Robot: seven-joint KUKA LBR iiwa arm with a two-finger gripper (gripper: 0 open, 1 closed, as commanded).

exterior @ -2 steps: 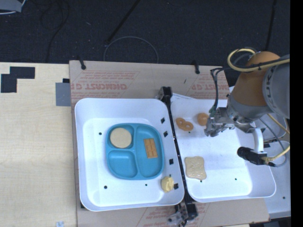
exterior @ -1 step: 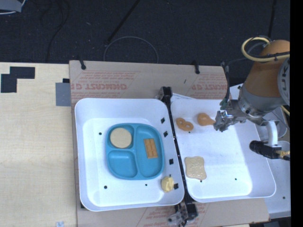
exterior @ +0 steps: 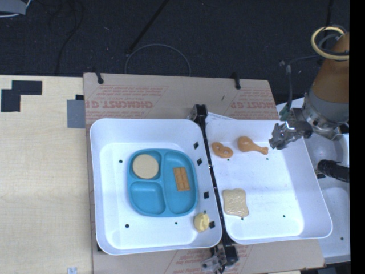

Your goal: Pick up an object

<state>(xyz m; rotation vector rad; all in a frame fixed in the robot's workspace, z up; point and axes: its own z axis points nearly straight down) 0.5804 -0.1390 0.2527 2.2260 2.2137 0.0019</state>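
You have nothing picked yet: the gripper (exterior: 279, 137) hangs over the right bin's (exterior: 296, 210) far right edge with nothing visibly in its grasp, and the drumstick (exterior: 251, 145) lies just beside it on the bin floor, the nearest likely candidate.

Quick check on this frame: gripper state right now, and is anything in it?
Gripper: cannot be told whether open or closed at this size; nothing seen in it. It hangs over the right bin's far right part, right of the drumstick-shaped piece.
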